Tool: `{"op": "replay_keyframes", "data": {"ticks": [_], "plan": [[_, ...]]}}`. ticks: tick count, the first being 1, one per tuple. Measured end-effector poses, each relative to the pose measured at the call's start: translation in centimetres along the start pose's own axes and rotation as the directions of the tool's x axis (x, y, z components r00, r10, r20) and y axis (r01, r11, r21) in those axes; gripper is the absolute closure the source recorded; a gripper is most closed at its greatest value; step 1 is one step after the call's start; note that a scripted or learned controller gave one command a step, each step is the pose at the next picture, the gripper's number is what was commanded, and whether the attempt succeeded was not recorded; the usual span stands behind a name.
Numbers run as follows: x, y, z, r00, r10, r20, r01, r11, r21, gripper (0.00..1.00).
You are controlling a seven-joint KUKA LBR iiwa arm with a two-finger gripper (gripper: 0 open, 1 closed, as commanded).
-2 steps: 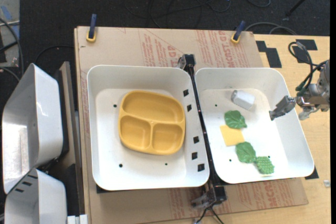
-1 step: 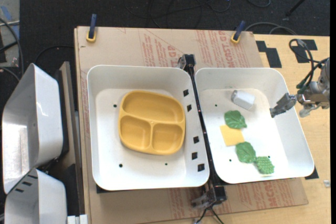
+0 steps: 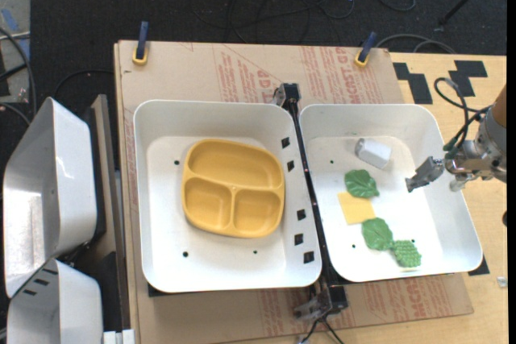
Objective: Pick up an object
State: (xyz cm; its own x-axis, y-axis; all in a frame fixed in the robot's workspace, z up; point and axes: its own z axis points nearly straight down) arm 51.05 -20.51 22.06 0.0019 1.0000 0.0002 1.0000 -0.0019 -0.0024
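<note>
Bench (image 3: 210,68) seen from above at a slant, covered with a brown board printed in red and held by two blue-and-yellow clamps (image 3: 142,44) at its far edge. Two shallow white bins sit on it side by side, touching along a black divider. Left bin (image 3: 153,173): one yellow plate (image 3: 234,188) with three compartments, lying flat near the bin's middle. Right bin (image 3: 451,246): five small things. A grey block (image 3: 373,151) lies toward the far side. Just below it sits a green leaf piece (image 3: 361,184), and a flat yellow square (image 3: 356,209) touches that leaf's near edge. A second green leaf piece (image 3: 376,234) lies just beside the square's near corner, and a third green piece (image 3: 406,254), knobbly in texture, rests against it toward the bin's near right corner.

Gripper (image 3: 439,171), at the end of the arm entering from the right, hangs over the right rim of the right bin. One dark finger (image 3: 422,173) points left toward the bin's middle; nothing lies between the fingers, and the spread of the fingers cannot be told from this angle. The gripper stands apart from all five things, with bare white floor between it and the nearest leaf piece. White tubs (image 3: 44,189) stand off the bench at the left edge.
</note>
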Motion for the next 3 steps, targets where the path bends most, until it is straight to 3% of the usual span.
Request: {"op": "replay_keyframes", "data": {"ticks": [1,2,3], "plan": [[0.4,0.9,5.8,1.0,0.0,-0.001,0.0,1.0,0.001,0.0],[0.0,0.0,11.1,1.0,0.0,-0.001,0.0,1.0,0.0,0.0],[0.0,0.1,9.9,1.0,0.0,0.0,0.0,1.0,-0.002,1.0]]}}
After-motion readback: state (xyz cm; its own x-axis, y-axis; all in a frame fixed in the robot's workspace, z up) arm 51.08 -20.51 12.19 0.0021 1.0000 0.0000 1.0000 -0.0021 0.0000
